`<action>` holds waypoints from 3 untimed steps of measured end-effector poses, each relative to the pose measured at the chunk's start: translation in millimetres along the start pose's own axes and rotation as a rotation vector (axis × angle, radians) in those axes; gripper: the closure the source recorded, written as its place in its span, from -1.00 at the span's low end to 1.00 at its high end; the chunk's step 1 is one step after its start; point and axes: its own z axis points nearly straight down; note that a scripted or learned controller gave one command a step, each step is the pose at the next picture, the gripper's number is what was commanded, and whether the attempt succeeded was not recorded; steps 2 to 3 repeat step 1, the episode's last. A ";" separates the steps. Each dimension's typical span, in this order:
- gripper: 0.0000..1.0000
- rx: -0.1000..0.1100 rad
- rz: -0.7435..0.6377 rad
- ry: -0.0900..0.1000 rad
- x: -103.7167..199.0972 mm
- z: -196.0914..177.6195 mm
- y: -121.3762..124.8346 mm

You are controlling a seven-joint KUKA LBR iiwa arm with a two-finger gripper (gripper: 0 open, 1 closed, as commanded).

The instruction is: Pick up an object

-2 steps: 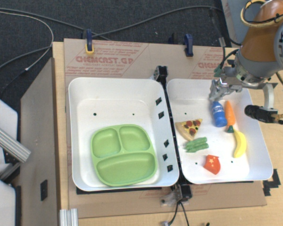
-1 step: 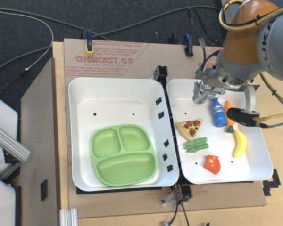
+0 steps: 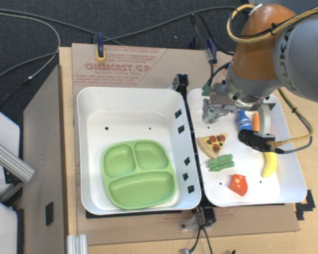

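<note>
The robot's hand (image 3: 218, 110) hangs low over the right bin (image 3: 291, 187), just above a toy pizza slice (image 3: 214, 143); how far it is open cannot be told. The arm hides part of a blue bottle (image 3: 244, 121).

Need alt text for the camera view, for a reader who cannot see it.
The gripper hangs over the right bin, above a pizza slice, green beans, a strawberry, a banana and a blue bottle. The left bin holds a green divided plate.
</note>
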 end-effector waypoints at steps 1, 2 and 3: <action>1.00 -0.003 -0.002 0.000 55.7 -8.2 -7.6; 1.00 -0.003 -0.002 0.000 55.7 -8.2 -7.6; 1.00 -0.003 -0.002 0.000 55.7 -8.2 -7.6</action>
